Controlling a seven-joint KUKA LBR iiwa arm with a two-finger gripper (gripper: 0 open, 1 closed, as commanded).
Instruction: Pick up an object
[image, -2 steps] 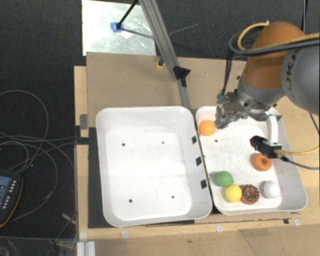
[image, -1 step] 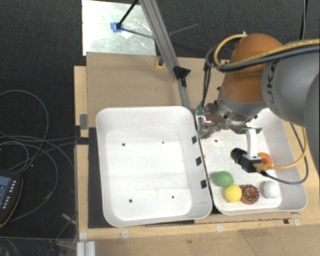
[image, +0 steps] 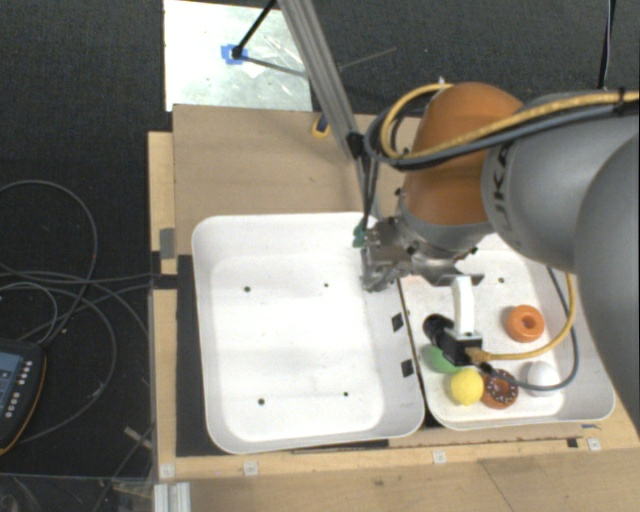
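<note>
Green object (image: 436, 357) partly hidden; arm (image: 570, 170) overhangs right bin (image: 588, 398).

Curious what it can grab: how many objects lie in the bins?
5, all in the right bin: orange ring, white ball, brown ring, yellow ball, green piece; the arm may hide more.

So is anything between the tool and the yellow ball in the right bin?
Partly: a green thing lies right beside the yellow ball, on its side toward the tool, which hangs at the right bin's inner rim. Nothing else visible lies between them.
</note>
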